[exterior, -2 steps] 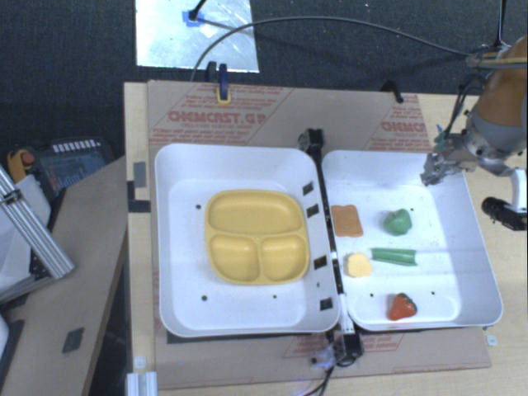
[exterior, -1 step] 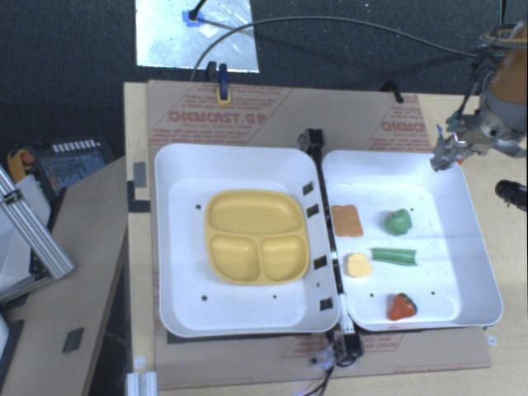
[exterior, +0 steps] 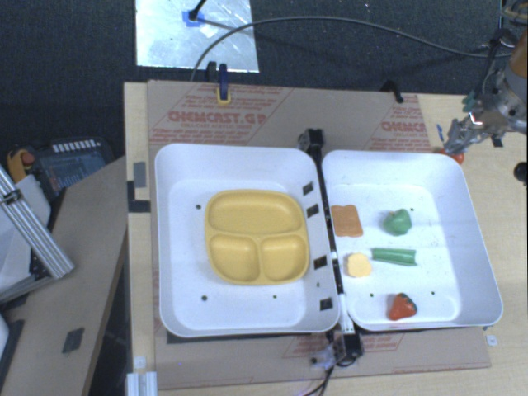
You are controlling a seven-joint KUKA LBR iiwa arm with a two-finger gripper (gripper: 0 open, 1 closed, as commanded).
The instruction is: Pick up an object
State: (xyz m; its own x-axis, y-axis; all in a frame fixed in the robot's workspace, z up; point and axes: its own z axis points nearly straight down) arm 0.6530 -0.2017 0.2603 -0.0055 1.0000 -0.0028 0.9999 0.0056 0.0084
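The right bin (exterior: 470,221) holds several toy foods. A flat tan-orange slab (exterior: 346,220) lies near its left wall, with a small yellow round piece (exterior: 358,265) below it. A green lumpy piece (exterior: 398,221) sits mid-bin, above a long green pod (exterior: 393,256). A red piece (exterior: 403,306) rests near the front wall. My gripper (exterior: 459,136) hangs at the bin's far right corner, outside the rim, apart from all the foods. It is small and partly blurred in the camera view.
The left bin (exterior: 177,221) holds a yellow three-compartment plate (exterior: 254,236). A black hinge strip (exterior: 324,229) runs between the bins. Cables cross the dark floor behind the bench, and a foil sheet (exterior: 194,23) lies at the back left.
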